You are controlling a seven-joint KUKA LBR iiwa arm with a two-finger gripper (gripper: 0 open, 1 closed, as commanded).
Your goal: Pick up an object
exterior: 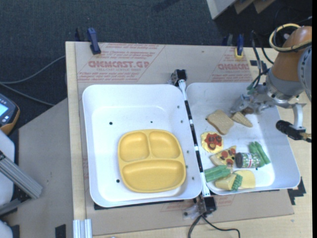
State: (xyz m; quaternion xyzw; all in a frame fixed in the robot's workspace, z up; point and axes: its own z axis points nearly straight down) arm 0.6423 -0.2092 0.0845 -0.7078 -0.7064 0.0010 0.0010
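My gripper (245, 106) is low in the right bin (282, 180), at its back part, with the arm reaching in from the right. Just in front of it lies a small tan bread piece (242, 119); whether they touch is unclear. A larger bread slice (220, 121) lies to its left. Nearer the front are a round piece with red slices (212, 141), a pizza slice (225, 156), a dark can (247, 159), green beans (259, 152), a green pod (217, 173) and a yellow and green piece (237, 181).
The left bin (99, 108) holds a yellow divided plate (151, 160). A black clip (178, 76) sits at the back where the two bins meet. A dark part of the arm (292, 128) hangs over the right bin's right rim.
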